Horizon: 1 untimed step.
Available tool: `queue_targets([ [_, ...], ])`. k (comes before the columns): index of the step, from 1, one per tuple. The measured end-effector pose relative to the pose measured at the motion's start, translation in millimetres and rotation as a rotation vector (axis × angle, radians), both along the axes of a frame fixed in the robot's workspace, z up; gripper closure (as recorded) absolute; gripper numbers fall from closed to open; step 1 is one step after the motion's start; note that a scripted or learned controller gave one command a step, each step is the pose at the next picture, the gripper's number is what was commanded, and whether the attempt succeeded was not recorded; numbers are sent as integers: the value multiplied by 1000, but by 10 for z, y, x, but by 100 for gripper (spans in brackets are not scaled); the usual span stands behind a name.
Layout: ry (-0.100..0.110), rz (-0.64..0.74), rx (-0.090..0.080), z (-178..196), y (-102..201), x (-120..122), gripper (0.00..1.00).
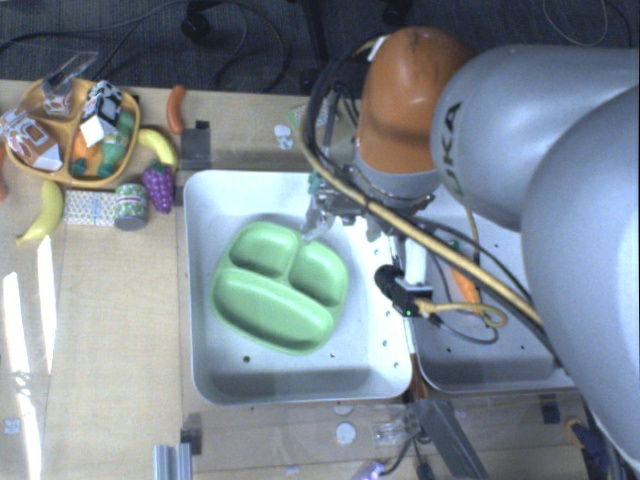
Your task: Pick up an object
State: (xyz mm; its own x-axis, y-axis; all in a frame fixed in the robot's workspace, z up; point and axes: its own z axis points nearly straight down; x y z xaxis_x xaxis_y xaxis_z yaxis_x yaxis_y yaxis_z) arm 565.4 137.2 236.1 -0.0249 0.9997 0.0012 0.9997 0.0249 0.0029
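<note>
A green sectioned tray (283, 286) lies in the middle of the left white bin (215, 368) on the desk (100, 368). The claw (318, 220) sits just above the tray's upper right corner, close to its rim; whether it is released or clenched cannot be told. Nothing is seen held. A bowl of toy food (75, 133) stands well left of the tray.

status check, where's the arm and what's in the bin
Gripper low over left bin, at top edge of green divided tray. Nothing seen held. Cables draped across bin divider.
</note>
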Motion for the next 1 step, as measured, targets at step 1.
queue_targets([
  [1,0,0,0,0,0,0,0],
])
